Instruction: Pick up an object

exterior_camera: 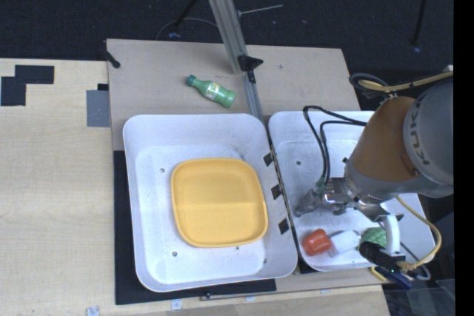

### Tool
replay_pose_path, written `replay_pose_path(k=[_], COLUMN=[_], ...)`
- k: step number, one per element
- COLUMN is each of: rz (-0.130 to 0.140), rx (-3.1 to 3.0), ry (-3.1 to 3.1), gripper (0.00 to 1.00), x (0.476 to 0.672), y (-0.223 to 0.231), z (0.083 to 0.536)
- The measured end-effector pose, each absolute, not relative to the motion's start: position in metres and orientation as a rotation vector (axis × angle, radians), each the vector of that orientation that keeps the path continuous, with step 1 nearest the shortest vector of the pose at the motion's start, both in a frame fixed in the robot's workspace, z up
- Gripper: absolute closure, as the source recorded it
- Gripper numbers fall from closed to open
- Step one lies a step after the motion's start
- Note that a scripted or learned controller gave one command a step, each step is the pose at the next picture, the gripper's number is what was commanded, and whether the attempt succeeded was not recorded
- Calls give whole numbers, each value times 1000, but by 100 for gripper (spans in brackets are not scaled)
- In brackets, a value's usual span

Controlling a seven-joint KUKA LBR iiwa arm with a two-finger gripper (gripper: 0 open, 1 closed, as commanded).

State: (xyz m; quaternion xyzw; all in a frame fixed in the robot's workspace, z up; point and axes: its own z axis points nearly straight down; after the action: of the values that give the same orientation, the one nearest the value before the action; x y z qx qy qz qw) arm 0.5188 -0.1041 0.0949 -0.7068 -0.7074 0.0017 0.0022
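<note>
The right bin (pixel 296 137) holds a small red object (pixel 317 241) near its front edge, with a white piece (pixel 345 240) and a green object (pixel 375 237) just to its right. My gripper (pixel 317 202) hangs over the middle of this bin, a little above and behind the red object, and nothing shows in it. The orange band and grey arm (pixel 400 148) cover the bin's right part. A square yellow plate (pixel 219 201) lies flat in the left bin (pixel 144 152).
A green bottle (pixel 211 90) lies on its side on the bench behind the left bin. A slanted aluminium post (pixel 229 11) rises from behind the divide between the bins. Black cables (pixel 324 144) loop over the right bin's back.
</note>
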Motion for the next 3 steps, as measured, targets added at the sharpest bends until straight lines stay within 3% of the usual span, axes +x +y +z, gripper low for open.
replay_pose_path(k=[1,3], rz=[1,-3], rx=[-2223,-2224], ry=[-2218,-2222], gripper=[100,100], x=[520,508], y=[-106,-101], z=[107,202])
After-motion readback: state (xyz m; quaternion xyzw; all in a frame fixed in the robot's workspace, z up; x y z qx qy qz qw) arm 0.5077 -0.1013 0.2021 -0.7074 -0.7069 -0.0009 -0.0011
